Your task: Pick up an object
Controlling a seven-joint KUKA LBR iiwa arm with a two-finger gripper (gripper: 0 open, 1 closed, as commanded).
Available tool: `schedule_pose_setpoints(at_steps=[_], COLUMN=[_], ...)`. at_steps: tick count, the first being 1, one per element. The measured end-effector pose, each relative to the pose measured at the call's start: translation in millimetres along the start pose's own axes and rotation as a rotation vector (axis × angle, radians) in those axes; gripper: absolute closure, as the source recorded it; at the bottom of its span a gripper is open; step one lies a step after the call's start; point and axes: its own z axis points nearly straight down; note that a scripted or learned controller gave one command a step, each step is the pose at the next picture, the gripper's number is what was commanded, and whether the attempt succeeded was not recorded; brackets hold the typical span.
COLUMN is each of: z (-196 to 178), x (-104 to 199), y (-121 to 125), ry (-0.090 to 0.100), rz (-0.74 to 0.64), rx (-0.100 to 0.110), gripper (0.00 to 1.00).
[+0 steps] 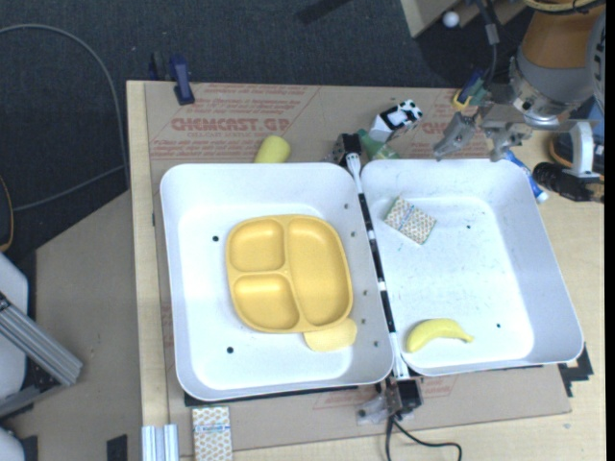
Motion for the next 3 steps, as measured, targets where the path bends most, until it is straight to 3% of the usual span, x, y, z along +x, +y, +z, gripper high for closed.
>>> schedule_pose_setpoints(at_steps=[1, 2, 3], z=[150.5, 154.1, 113.7], x=[-19.1, -92.8, -99.3], y=[-52.0, -122.6, 1.8], ry=[-0.002, 0.004, -0.002], rz=[0.001, -0.001, -0.002], rx=[-0.005, 0.002, -0.005], gripper=[0.0, 0.0, 0.0])
